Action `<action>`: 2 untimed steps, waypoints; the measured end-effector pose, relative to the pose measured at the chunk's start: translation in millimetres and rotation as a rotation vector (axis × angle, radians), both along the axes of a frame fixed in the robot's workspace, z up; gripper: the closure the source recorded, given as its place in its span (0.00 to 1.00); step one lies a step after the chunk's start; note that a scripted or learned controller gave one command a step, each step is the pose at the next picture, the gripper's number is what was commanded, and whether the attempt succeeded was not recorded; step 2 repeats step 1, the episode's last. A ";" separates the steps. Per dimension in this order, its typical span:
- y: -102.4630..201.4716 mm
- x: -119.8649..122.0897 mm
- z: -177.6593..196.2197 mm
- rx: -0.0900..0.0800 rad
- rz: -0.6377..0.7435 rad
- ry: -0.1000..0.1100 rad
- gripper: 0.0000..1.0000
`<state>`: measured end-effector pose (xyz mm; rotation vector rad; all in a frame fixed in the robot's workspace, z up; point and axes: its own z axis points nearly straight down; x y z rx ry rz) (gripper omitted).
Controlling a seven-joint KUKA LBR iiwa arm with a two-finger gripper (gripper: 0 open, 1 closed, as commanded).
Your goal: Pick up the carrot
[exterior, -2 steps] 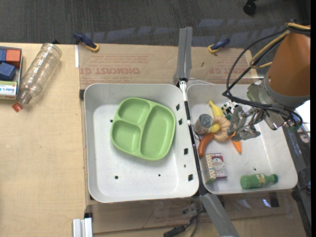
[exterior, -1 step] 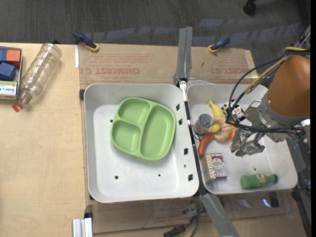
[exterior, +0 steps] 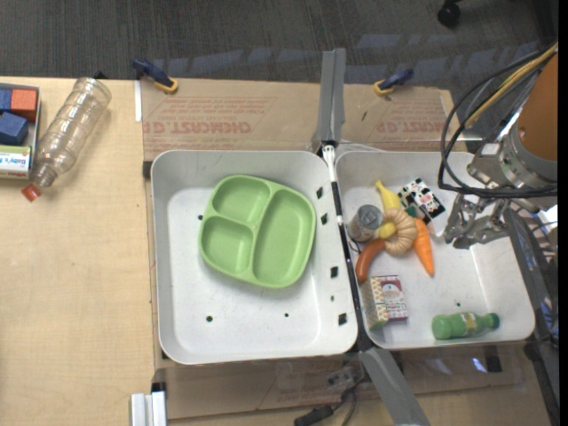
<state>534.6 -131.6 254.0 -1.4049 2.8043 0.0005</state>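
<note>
The carrot (exterior: 424, 248) is a small orange cone lying in the right bin (exterior: 506, 278), pointing toward the front, just right of a tan croissant-like toy (exterior: 401, 232). My gripper (exterior: 471, 230) hangs over the right side of that bin, a short way to the right of the carrot and apart from it. Its metal fingers (exterior: 463, 236) point down and to the left, with nothing visible between them.
Around the carrot lie a banana (exterior: 388, 198), a black-and-white toy (exterior: 420, 199), a grey can (exterior: 366, 223), an orange-red chili (exterior: 369, 257), a small box (exterior: 389, 297) and a green bottle (exterior: 464, 325). The left bin (exterior: 177, 264) holds a green divided plate (exterior: 258, 230). A plastic bottle (exterior: 67, 129) lies on the bench at left.
</note>
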 end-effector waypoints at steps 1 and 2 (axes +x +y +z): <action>-22.4 -37.5 -153.5 0.001 0.336 0.004 1.00; -22.4 -37.5 -153.5 0.001 0.336 0.004 1.00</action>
